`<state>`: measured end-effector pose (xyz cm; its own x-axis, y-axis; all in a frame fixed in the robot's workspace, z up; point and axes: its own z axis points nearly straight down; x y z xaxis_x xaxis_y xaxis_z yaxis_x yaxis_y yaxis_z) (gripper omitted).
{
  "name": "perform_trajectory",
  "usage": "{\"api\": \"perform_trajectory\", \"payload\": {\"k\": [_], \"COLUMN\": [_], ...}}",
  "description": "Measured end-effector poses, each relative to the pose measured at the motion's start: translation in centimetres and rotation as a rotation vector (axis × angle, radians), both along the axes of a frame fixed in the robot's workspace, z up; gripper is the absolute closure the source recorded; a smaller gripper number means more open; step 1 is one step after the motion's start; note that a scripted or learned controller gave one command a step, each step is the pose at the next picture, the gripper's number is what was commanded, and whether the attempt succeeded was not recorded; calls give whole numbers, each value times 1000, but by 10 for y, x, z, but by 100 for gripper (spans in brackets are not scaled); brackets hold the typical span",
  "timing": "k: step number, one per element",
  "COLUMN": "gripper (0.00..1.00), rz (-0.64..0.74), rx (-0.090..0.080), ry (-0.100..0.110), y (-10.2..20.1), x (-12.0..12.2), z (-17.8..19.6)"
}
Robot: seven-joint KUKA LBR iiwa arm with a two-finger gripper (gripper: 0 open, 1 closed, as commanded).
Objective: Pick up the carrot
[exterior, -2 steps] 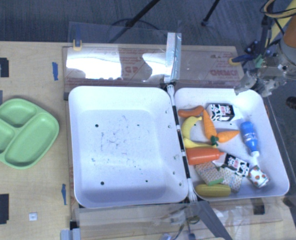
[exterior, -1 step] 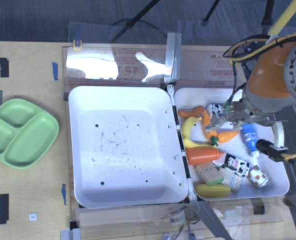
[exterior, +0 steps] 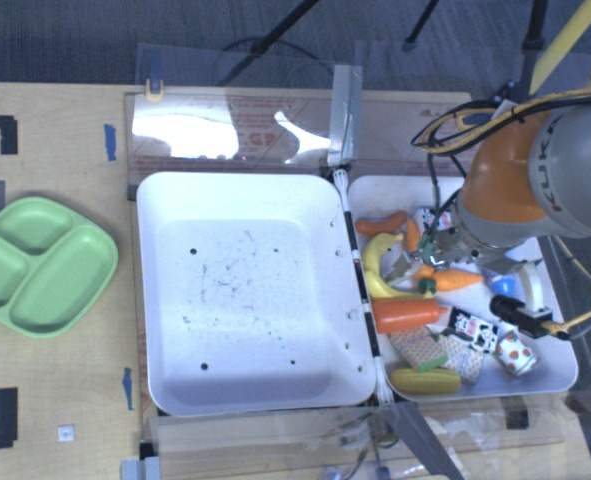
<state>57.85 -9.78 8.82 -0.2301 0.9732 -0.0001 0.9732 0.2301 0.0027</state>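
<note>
The carrot (exterior: pixel 457 280) is orange with a green stub at its left end. It lies on its side in the middle of the right bin (exterior: pixel 555 373), just right of a yellow banana (exterior: pixel 375 266). My gripper (exterior: pixel 422 254) reaches down into this bin from the right, under the orange band of the arm (exterior: pixel 503 180). It hangs right over the carrot's green end, close above or touching it. The arm hides the gripper's upper part.
The right bin is crowded: an orange-red piece (exterior: pixel 380 224) at the back, a red-orange sausage-like item (exterior: pixel 407 314), a blue object (exterior: pixel 504 288), a black-and-white patterned box (exterior: pixel 472 330), a spotted white cup (exterior: pixel 516 353) and a yellow item (exterior: pixel 424 380). The left bin (exterior: pixel 165 208) adjoins. A green divided plate (exterior: pixel 40 265) lies far left.
</note>
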Motion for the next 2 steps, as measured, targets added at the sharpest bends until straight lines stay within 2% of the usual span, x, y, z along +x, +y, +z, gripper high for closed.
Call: {"api": "perform_trajectory", "payload": {"k": [1, 2], "gripper": [100, 100], "rz": [-4, 75], "rx": [-1, 0], "ry": [-3, 0], "y": [-2, 57], "x": [1, 61], "z": [10, 97]}}
